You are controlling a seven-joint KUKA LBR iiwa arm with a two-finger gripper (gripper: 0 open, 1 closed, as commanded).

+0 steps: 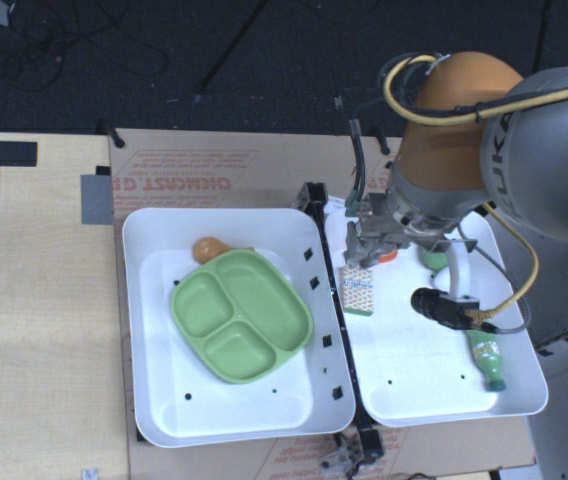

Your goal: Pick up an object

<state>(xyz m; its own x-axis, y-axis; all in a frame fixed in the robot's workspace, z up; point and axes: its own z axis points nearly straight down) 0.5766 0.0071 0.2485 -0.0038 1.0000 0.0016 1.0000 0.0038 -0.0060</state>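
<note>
Wooden bench, cardboard under two white bins. Right bin (pixel 414 373) holds a small patterned packet (pixel 357 292), pale with dotted print, beside its left wall, long axis near-to-far, plus a green bottle (pixel 487 356). Gripper (pixel 362 248) at the packet's far end; can't tell its opening. Left bin (pixel 164 398): green divided plate (pixel 242 314), orange item (pixel 207 249) at its far edge.

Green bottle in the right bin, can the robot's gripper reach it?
Probably yes. The green bottle lies bare by the wall of the right bin, nothing on top, and the gripper hangs over the same bin.

A small patterned packet (pixel 357 292) lies flat in the right bin (pixel 419 373), close to its left wall.
</note>
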